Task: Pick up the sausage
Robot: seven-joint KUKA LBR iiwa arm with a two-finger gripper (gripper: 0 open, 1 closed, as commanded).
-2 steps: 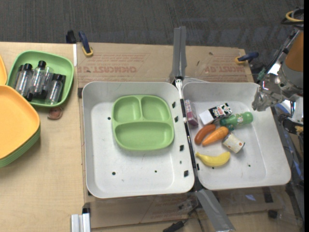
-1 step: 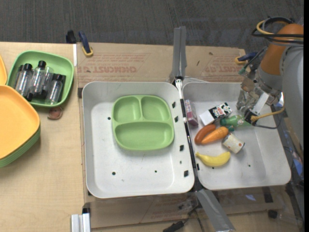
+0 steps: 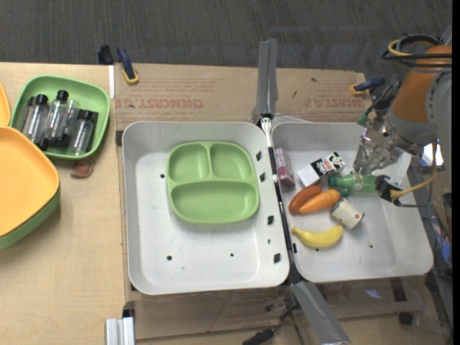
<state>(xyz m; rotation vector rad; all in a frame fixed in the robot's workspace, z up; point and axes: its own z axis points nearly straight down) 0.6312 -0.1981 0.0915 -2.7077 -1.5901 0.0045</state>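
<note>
Desk: we see a wooden top that bears two shallow white bins side by side, with brown cardboard under them.
Left bin: it holds a green divided plate with three compartments, set toward the far side of the bin.
Right bin: it holds all the small things, gathered in its far and middle part.
Arm: grey with an orange band, it reaches in from the right over the far right corner of the right bin.
Orange plates: a stack at the left edge of the desk.
Green tray: at the far left of the desk, it carries several small dark bottles.
Hand: it hangs low over the right bin, just above the green bottle; we cannot tell if it is open or closed.
Sausage: reddish brown, it lies in the right bin, touching the carrot on that one's far left side, well apart from the hand.
Banana: near side of the carrot, close to a small white cup lying on its side.
Black and white carton: beyond the sausage, near it.
</note>
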